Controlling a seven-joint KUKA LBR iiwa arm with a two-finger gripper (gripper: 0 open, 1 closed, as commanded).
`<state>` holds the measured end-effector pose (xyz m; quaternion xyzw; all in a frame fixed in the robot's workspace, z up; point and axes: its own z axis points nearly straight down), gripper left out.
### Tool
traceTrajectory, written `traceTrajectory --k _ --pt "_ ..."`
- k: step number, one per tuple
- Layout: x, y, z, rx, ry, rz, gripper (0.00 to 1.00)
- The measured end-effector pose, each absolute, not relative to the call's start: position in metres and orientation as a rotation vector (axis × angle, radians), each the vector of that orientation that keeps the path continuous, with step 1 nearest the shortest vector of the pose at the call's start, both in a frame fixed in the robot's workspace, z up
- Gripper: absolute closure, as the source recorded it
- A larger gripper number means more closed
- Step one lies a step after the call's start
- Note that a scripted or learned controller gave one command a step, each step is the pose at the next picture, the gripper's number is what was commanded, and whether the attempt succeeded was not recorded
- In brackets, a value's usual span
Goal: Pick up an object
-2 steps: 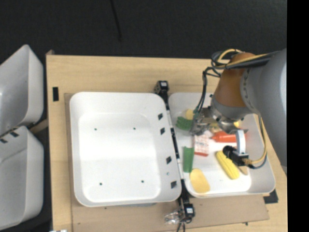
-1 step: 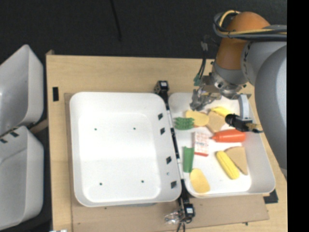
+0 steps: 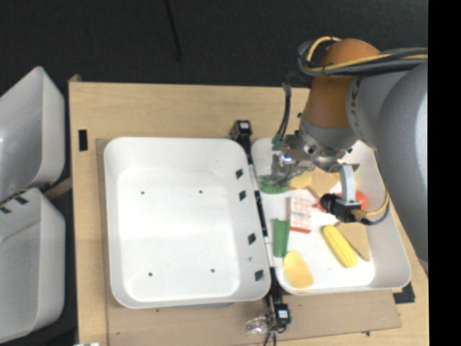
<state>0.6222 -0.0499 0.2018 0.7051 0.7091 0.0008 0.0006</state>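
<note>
My gripper (image 3: 282, 164) hangs low over the far left corner of the right bin (image 3: 385, 265). Just below and in front of it lies a small green round thing (image 3: 271, 187), close to the bin's left wall. A pale yellow piece (image 3: 301, 180) rests right beside the gripper. Further forward lie a red and white box (image 3: 300, 213), a green tube (image 3: 279, 237), a yellow corn cob (image 3: 338, 246), a yellow rounded piece (image 3: 297, 271) and a tan wedge (image 3: 359, 238). An orange thing (image 3: 359, 199) peeks out near the wrist.
The left bin (image 3: 115, 193) sits beside the right one, sharing a divider wall with black clips (image 3: 253, 207). The arm's grey body covers the right bin's far right part. White housings stand at the far left of the bench.
</note>
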Motion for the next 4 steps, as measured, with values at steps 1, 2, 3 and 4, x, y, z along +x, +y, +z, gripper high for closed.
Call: traceTrajectory --k 1,2,3,4 --pt "0.588 -0.009 0.201 2.215 2.226 0.002 1.0" --pt "0.62 0.008 0.308 2.207 2.22 0.018 1.0" --pt "0.65 0.088 0.355 2.205 2.23 0.016 1.0" --pt "0.657 0.096 0.49 2.207 2.22 0.022 1.0"
